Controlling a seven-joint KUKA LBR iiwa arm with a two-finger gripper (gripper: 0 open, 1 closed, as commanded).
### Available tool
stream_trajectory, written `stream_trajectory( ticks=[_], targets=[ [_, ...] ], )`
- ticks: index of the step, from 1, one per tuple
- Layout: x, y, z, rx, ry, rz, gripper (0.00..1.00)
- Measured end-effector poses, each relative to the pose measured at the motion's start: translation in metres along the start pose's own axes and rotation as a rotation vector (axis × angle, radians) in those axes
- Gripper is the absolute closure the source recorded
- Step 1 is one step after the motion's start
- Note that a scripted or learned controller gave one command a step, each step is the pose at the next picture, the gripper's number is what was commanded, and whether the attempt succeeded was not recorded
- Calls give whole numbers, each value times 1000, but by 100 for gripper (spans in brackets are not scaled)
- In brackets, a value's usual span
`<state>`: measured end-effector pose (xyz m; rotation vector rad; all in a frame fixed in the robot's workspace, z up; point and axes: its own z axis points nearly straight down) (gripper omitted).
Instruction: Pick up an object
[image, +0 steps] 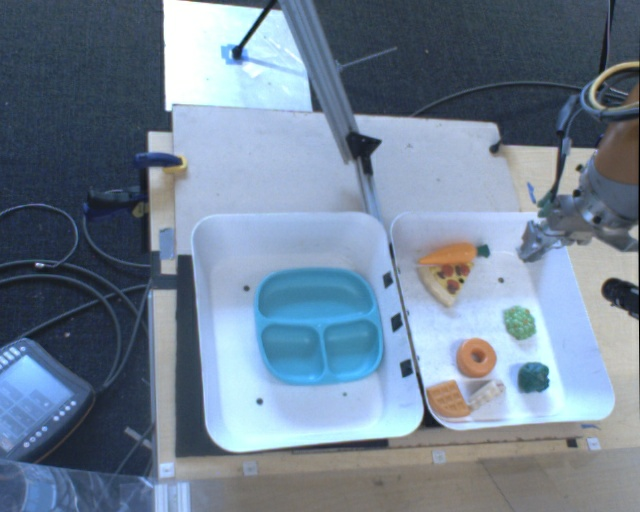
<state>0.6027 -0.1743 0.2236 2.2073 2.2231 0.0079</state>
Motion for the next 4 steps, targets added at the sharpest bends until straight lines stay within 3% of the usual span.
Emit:
stream_trajectory(
  ticks=[1, 4],
  targets=[
    [0, 2, -55, 2, 1, 0, 100],
    [142, 27, -43, 8, 4, -3, 100]
  ],
)
